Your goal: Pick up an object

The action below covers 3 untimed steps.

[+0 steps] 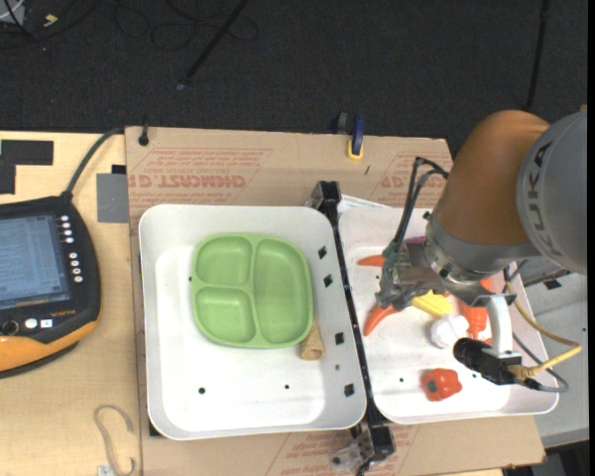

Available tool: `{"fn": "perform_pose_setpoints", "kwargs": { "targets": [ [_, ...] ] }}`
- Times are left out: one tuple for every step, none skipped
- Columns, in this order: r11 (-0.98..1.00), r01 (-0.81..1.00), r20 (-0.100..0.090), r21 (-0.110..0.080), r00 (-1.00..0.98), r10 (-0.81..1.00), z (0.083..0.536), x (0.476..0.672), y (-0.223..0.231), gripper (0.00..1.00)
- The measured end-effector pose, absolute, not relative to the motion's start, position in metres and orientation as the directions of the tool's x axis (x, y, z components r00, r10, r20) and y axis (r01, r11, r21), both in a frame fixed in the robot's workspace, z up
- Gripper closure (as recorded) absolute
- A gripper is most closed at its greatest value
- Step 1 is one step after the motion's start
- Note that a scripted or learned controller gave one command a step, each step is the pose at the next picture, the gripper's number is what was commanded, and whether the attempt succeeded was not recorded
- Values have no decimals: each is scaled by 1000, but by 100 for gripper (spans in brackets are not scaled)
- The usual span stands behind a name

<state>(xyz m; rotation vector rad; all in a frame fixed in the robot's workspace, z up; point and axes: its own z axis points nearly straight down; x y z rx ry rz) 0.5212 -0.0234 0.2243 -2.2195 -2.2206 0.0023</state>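
I see my hand (395, 288) down in the right bin (407, 410), over a cluster of toy food: an orange carrot (381, 316) just below it, a yellow piece (435, 303) beside it, a white piece (444, 332) near that, and a red pepper (440, 385) further toward the front. I cannot tell its grip state. The left bin (178, 395) holds a green divided plate (252, 291).
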Motion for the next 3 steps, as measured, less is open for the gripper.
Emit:
{"fn": "perform_pose_setpoints", "kwargs": {
  "targets": [
    [1, 1000, 1, -2, -1, 1000, 234, 538, 18, 100],
    [0, 1000, 0, -3, 0, 1000, 237, 537, 25, 100],
    [-3, 1000, 0, -5, 3, 1000, 235, 531, 25, 100]
  ]
}}
